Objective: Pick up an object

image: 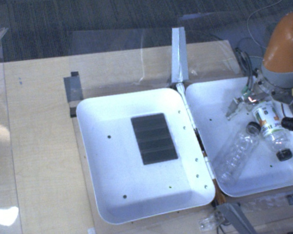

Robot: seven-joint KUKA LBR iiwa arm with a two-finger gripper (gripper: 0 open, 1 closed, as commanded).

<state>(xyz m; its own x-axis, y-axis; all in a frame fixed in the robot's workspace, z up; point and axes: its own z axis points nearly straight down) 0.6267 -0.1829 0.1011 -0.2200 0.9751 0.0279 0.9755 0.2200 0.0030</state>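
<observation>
- Bench point(42, 157): pale wood, carrying two shallow white bins side by side.
- Left bin point(109, 196): holds a dark, ribbed rectangular block point(154, 138), lying flat near the centre, apart from every wall.
- Right bin point(210, 103): holds the likely pick candidates, all toward its right half.
- Small bottle point(269, 124): white with an orange-and-white label and a dark cap at its upper-left end; lies on its side near the bin's right edge.
- Clear bottle point(235, 154): transparent plastic, lying slantwise from the bin's centre toward its front-left corner; hard to outline against the white floor.
- Black cap point(284, 154): small, dark, loose near the front-right corner, just below the small bottle.
- Arm point(284, 48): orange band over the bin's back-right corner; gripper point(251, 97) low over the bin's back-right part, just above the small bottle. Its grasping state cannot be told; nothing is visibly held.
- Handling, judged: the small bottle looks light, rigid, smooth and prone to roll; best taken across the labelled body, mid-length. The clear bottle looks thin-walled and may buckle or slip; grasp near its neck.
</observation>
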